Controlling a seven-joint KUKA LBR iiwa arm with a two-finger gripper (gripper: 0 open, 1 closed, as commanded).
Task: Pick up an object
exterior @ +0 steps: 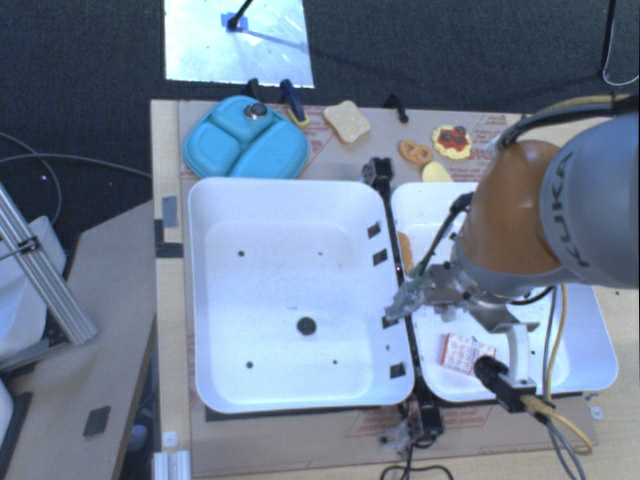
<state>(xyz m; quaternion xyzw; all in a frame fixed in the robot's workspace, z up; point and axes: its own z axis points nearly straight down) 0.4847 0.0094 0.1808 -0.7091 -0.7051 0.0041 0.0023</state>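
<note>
My gripper [428, 304] hangs low over the left side of the right bin [590, 363], close to the divider between the bins, under the orange wrist band. A red and white packet [461, 352] lies in the right bin just below and right of the gripper. An orange item [404, 247] peeks out beside the arm near the divider, mostly hidden. In the left bin [230, 218] lies a small dark round object [306, 325]. The arm hides much of the right bin's floor.
Behind the bins on the bench lie a blue compartment tray [245, 140], a toast slice [347, 121], a pretzel [414, 152], a red-topped round toy [452, 141] and a yellow piece [436, 173]. A shiny sheet [238, 26] lies further back.
</note>
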